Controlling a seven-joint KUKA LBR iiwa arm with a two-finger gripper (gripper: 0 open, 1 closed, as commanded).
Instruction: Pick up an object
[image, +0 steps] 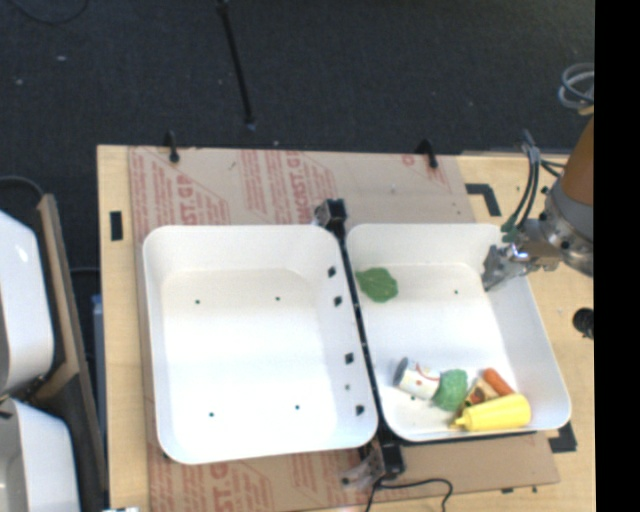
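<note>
Two white bins, left (180, 300) and right (530, 340), sit touching on a brown board (250, 185) atop a wooden bench (118, 300).

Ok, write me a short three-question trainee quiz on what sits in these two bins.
1. True or false: the yellow object lies in the right bin.
2. What colour is the object lying alone near the divider?
3. The tool is: A) at the right bin's far right rim, B) over the left bin, C) on the yellow object.

Key: 1 true. 2 green; that is the green object. 3 A.
</note>
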